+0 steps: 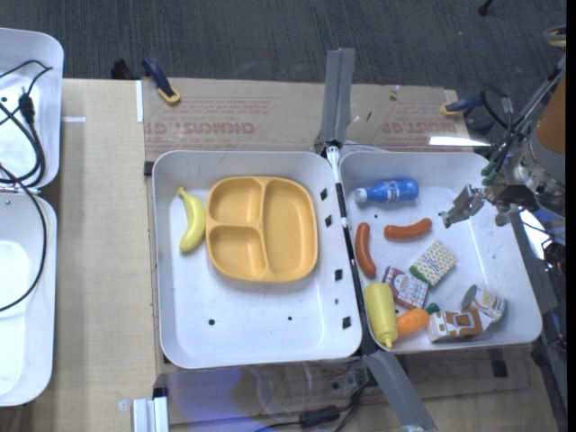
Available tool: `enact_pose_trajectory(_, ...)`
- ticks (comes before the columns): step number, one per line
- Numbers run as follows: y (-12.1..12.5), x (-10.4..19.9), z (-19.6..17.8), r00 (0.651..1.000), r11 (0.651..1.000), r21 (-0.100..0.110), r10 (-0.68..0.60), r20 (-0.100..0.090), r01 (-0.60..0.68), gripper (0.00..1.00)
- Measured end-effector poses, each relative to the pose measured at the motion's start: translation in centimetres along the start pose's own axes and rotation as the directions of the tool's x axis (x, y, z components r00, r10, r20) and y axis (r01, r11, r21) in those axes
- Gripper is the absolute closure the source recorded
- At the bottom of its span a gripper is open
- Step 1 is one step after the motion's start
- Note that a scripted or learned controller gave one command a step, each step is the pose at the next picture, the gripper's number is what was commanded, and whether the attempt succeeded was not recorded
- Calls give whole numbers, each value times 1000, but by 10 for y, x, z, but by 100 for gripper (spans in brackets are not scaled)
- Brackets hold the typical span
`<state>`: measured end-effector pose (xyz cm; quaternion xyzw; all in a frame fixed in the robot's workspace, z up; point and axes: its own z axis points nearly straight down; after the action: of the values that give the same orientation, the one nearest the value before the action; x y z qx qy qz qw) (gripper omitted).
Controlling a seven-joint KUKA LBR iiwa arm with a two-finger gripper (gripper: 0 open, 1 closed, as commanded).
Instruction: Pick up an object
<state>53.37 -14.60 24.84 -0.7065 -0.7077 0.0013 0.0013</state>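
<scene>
Now: hand (463,203) over rt bin (522,268), fingers apart, clamped on nothing. Below-left of hand, apart from it: sausage (408,230); blue bottle (387,191) nearer divider. Banana (191,220) beside yellow tray (263,227) in lt bin (243,331).

Tool (459,207) low at right, fingers spread

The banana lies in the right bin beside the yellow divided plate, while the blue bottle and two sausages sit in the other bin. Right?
Not quite. The camera view shows the banana in the left bin, beside the yellow divided plate. The blue bottle and the two sausages sit in the right bin, as you said.
</scene>
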Motion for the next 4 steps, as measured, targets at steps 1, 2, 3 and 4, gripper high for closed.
enact_pose_trajectory(1, 40, 31, 41, 990, 990, 0, 139, 0, -139, 0)
enact_pose_trajectory(2, 66, 32, 126, 997, 997, 0, 73, 0, -73, 0)
enact_pose_trajectory(3, 66, 31, 117, 997, 997, 0, 76, 1, -76, 100)
enact_pose_trajectory(4, 66, 31, 117, 997, 997, 0, 76, 1, -76, 0)
